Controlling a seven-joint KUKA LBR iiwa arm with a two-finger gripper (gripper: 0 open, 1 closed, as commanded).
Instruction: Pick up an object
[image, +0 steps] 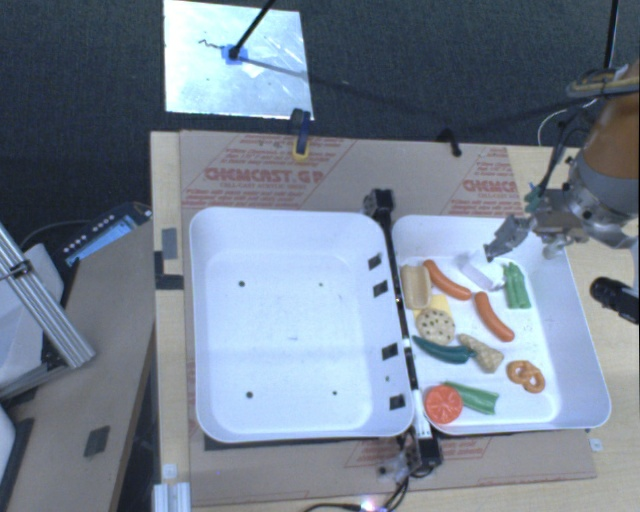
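While the left bin (290, 320) lay bare on the cardboard-covered counter (260, 165), the right bin (575, 340) held a scatter of toy food: a tomato (443, 403), a cookie (434, 324), a dark green pepper (441, 349), two sausages (447, 280), a pretzel (525, 375) and a green bean pod (516, 285). Above the bin's far edge, just beside the pod, hung the pincer (510, 238); whether it was open or gripping anything could not be told. Dark carpet (80, 100) surrounded the counter.

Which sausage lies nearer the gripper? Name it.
The upper-left sausage, beside the bread; it lies nearer the gripper than the lower sausage.
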